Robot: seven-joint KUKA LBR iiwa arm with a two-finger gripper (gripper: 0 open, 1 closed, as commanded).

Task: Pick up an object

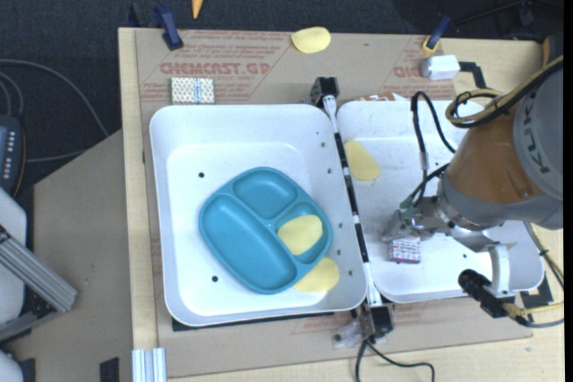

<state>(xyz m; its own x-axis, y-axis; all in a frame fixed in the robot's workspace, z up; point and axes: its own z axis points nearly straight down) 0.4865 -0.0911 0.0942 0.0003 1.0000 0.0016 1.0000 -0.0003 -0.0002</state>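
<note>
My gripper is low over the right bin, near its left side. A small white and pink packet lies directly beneath its tip, touching it or nearly so. A flat yellow piece rests against that bin's left wall farther back. In the left bin a blue divided plate lies tilted, with one yellow piece in a compartment and another yellow piece at its near right edge. The arm's wrist covers much of the right bin's right half.
On the bench behind the bins lie a yellow piece, a patterned packet, a blue clip and a white block. A small carrot lies on the floor. Black cables hang over the right bin's back.
</note>
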